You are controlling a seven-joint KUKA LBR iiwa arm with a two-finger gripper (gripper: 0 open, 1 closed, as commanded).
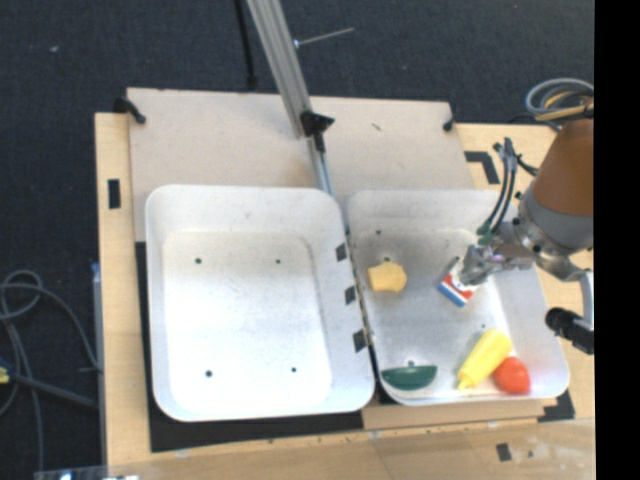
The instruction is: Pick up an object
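While the gripper (472,268) hangs low in the right bin (420,208), whether its fingers are released or clenched cannot be told. A small red, white and blue object (455,292) lies just under its tip, perhaps touching. A glancing contact could push this object aside instead of catching it. From this object, the yellow lump (388,277) lies toward the left bin (160,268) with bare floor between; the yellow bottle (484,358), red ball (513,375) and green piece (410,375) sit along the near wall.
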